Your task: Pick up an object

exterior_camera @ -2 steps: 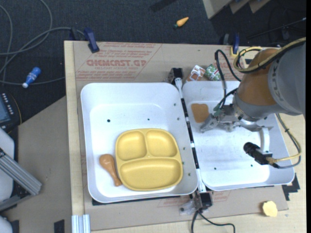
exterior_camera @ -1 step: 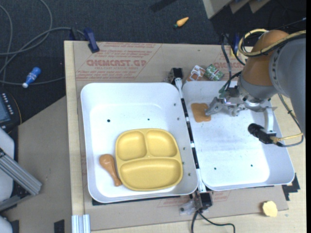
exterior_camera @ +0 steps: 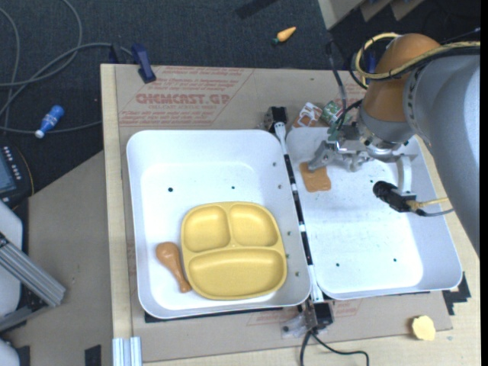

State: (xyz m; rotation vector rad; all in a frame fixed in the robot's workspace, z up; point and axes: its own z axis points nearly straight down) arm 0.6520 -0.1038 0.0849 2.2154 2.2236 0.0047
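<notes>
Reaching from the right, the grey arm sets its metal fingers (exterior_camera: 324,161) low over a flat tan toast-like slab (exterior_camera: 316,179) in the right bin (exterior_camera: 381,280); whether they grasp it I cannot tell. The left bin (exterior_camera: 152,158) holds a glossy yellow divided plate (exterior_camera: 232,250) and a drumstick (exterior_camera: 172,263).

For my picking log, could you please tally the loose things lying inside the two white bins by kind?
Yellow divided plate: 1, in the left bin
Tan drumstick-shaped piece: 1, left bin, beside the plate
Flat brown toast-like piece: 1, in the right bin, by the gripper
Total: 3
</notes>
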